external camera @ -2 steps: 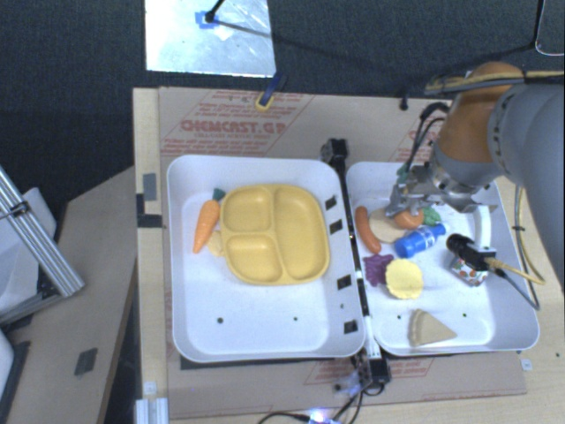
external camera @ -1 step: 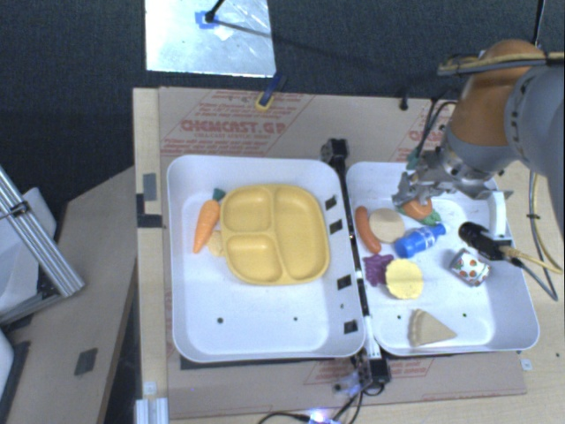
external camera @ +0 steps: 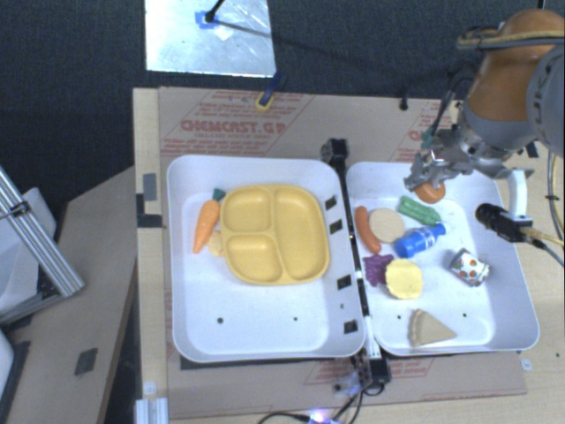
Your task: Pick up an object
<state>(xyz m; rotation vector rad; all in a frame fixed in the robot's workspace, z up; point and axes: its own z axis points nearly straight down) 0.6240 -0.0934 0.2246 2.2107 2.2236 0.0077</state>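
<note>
A: What lies along the near edge of the right white bin?

B: A tan wedge; bare floor around it.

A: And the jaws?

B: At the far edge, directly over a small orange round object. Whether they grip it, I cannot tell.

Red print runs across the cardboard sheet that lies under the two bins on the tabletop. Along its far edge, above the left bin, large letters read about "CHEMCAST G P", though the last characters are blurred. More red lettering shows on the cardboard at the far right and along the near edge, too small to read.
</note>
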